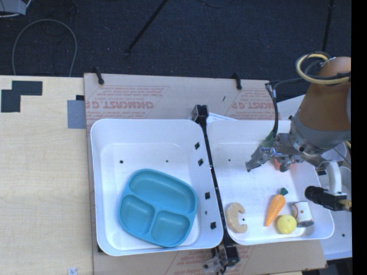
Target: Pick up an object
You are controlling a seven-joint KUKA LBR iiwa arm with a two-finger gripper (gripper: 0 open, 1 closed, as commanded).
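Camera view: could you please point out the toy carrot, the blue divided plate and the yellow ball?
toy carrot (274,209): camera view, mid orange body.
blue divided plate (157,207): camera view, central ridge.
yellow ball (286,224): camera view, centre.

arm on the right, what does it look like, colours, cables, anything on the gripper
The arm has a rounded grey body with a broad orange band above the wrist. A yellowish cable loop sits at its top, and a thin dark cable runs down beside it. The gripper is dull grey metal, with small reddish-orange parts just behind it. A black cylindrical piece sticks out below.
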